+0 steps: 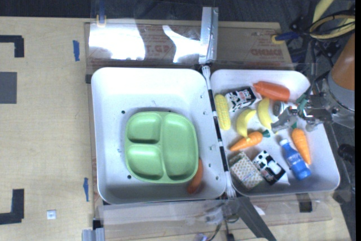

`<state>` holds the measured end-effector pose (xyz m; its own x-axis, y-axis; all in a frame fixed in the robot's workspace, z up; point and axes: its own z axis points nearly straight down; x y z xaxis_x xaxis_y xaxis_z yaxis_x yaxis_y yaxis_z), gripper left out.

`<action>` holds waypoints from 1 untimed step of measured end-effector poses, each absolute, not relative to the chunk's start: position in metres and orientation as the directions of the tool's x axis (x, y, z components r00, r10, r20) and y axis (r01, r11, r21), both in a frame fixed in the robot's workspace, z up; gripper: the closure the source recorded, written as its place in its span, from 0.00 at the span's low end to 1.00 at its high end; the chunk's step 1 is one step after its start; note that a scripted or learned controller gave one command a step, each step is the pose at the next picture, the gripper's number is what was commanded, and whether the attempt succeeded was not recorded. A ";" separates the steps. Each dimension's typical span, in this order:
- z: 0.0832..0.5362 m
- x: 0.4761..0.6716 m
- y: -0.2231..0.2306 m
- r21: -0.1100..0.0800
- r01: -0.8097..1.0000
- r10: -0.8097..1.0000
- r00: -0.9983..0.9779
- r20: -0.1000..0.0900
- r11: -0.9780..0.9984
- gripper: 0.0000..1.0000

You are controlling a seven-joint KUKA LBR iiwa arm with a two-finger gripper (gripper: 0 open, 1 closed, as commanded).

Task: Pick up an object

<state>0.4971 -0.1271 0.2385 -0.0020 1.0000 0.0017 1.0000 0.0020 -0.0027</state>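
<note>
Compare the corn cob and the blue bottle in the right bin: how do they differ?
The corn cob is yellow and lies against the bin's left wall; the blue bottle sits near the right side, beside a carrot. The cob lies nearly straight up the view; the bottle slants. Both lie flat in the right bin.

Plate [162,146] in L bin [107,93]; toys in R bin [327,172].

You get bright, even light; strong glare on the clear panel [144,39] behind the bins, soft shadows, slightly soft focus.
</note>
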 end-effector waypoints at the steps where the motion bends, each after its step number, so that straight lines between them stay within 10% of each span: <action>1: 0.170 0.514 -0.176 -0.002 0.998 0.998 0.065 0.001 -0.065 0.00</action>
<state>0.5143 -0.1757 0.1702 0.0650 0.9979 0.0011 0.9979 -0.0650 -0.0023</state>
